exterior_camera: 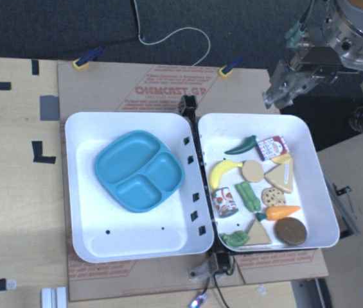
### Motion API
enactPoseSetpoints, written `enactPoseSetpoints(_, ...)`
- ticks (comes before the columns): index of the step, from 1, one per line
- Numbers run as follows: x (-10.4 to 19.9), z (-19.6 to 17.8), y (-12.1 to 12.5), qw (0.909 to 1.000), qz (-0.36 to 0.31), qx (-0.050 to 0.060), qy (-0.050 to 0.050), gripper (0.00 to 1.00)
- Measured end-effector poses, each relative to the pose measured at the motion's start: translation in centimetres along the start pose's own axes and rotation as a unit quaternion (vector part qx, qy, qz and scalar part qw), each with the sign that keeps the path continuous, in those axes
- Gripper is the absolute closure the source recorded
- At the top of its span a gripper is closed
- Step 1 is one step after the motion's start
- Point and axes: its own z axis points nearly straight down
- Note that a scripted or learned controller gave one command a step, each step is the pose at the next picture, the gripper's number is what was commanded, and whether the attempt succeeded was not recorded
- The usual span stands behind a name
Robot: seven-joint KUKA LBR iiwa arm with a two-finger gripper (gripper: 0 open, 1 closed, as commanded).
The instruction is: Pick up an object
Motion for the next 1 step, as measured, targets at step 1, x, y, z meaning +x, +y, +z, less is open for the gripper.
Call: enactPoseSetpoints(1,-5.16,12.30,-1.26,0.9999,0.009,0.012,-0.002,1.00)
